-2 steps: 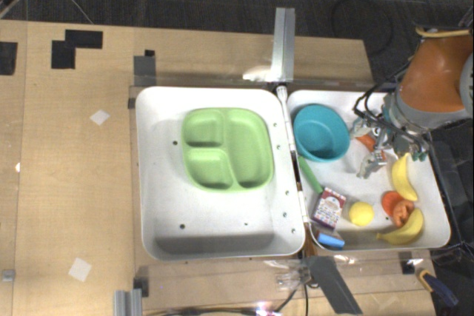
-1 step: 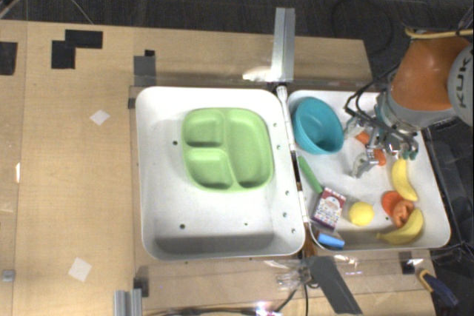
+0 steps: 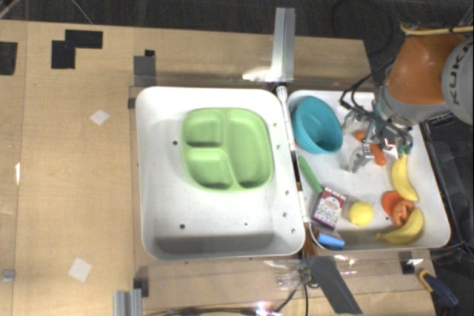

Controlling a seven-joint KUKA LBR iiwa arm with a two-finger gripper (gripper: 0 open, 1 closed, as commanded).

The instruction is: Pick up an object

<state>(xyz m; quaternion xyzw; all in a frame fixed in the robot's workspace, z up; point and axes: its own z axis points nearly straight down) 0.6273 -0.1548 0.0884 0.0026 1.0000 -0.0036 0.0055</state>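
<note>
In the right white bin point(image 3: 437, 222) the things lie crowded, so the metal two-finger gripper point(image 3: 368, 152), at the middle right of the frame, could push the small orange carrot-like toy point(image 3: 377, 151) against the yellow plastic banana point(image 3: 401, 177) or slip off it. The jaws stand narrowly open around this orange toy; a firm hold I cannot confirm.

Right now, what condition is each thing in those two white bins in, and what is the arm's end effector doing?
Green divided plate: flat in the left bin.
Blue bowl: tipped on its side, at the back of the right bin.
Two bananas: lying flat, apart.
Yellow ball: resting beside the small box.
Green stick: lying along the left wall.
End effector: low over the right bin; grip unclear.
</note>
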